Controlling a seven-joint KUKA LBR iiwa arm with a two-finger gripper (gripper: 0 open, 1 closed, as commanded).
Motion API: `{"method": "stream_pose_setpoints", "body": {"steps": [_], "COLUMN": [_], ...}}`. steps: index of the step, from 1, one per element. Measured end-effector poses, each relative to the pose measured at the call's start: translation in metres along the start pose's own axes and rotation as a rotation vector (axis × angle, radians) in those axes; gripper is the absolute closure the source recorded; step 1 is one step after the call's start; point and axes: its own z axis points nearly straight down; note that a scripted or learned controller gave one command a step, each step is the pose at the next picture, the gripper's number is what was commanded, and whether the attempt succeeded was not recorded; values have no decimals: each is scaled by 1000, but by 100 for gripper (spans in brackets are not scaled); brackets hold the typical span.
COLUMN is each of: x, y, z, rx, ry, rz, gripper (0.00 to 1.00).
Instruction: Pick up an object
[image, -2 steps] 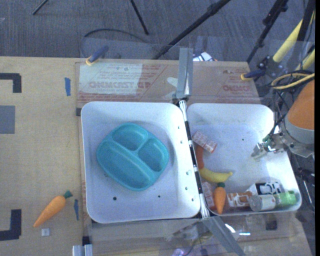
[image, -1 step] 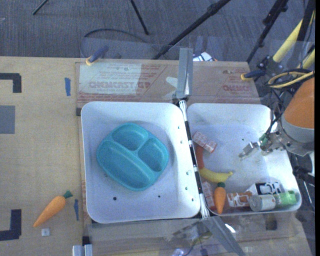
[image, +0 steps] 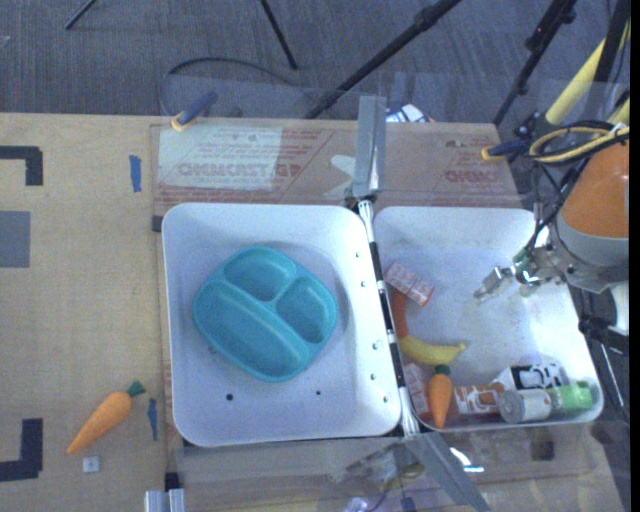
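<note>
Gripper: the metal two-finger gripper (image: 497, 282) hangs over the upper middle of the right bin, its fingers slightly parted and released, nothing between them.
Arm pose: the grey arm with its orange band (image: 598, 205) comes in from the right edge, crosses the bin's right rim, and bends down so the wrist points left and a little downward toward the bin floor.
Right bin: the shallow white right bin (image: 470, 240) has bare floor directly under the gripper; its contents lie along the left wall and front edge, apart from the fingers.
Small packet: an orange-and-white wrapped packet (image: 410, 283) lies near the left wall, left of the gripper at about the same height in the view.
Banana: a yellow toy banana (image: 430, 350) rests below the packet, toward the front.
Bin carrot: an orange toy carrot with a green top (image: 439, 396) stands just beside the banana, near the front-left corner.
Front row: an orange-labelled carton (image: 482, 397), a black-and-white box (image: 541, 376) and a grey bottle with a green end (image: 548, 402) lie along the front wall.
Left bin: the shallow white left bin (image: 200, 400) holds a teal plastic divided plate (image: 265, 312) at its middle.
Bench: a second orange toy carrot (image: 100, 418) lies on the wooden bench (image: 70, 300), left of both bins.
</note>
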Motion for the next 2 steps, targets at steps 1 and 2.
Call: {"method": "stream_pose_setpoints", "body": {"steps": [1,2], "x": [7,-3], "y": [-45,12], "z": [-1,0], "rx": [-4,-2], "ry": [-2,-4], "rz": [18,-68], "gripper": [0,0]}}
